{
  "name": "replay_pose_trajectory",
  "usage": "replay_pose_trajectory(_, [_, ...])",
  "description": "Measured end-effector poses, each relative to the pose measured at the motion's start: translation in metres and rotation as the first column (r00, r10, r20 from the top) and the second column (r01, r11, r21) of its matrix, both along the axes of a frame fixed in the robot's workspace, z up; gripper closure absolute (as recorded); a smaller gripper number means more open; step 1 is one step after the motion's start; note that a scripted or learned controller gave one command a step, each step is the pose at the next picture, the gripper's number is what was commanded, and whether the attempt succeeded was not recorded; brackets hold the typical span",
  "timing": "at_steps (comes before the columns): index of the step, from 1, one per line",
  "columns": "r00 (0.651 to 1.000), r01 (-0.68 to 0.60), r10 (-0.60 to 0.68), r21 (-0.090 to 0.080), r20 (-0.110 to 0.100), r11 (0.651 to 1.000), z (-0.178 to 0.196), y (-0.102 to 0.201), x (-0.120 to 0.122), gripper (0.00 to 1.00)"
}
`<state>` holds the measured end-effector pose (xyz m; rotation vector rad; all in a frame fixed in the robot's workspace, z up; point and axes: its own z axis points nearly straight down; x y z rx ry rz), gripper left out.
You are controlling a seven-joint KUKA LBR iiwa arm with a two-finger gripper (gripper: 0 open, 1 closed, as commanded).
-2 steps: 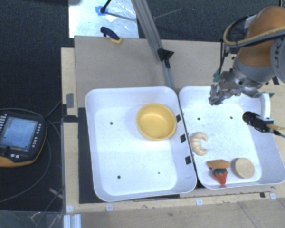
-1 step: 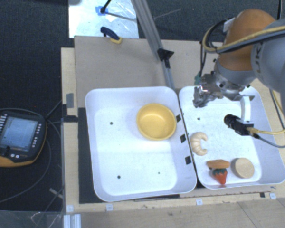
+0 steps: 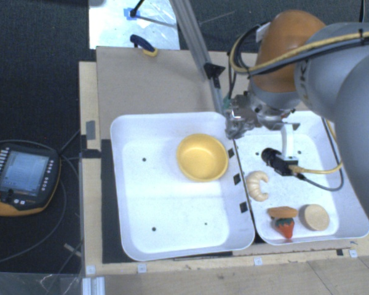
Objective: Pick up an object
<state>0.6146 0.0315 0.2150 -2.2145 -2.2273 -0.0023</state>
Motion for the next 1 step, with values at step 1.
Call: replay_pose_trajectory(1, [1.000, 0.000, 0.000, 0.000, 0.001, 1.000, 0.0147, 0.0576, -0.0062, 1.00])
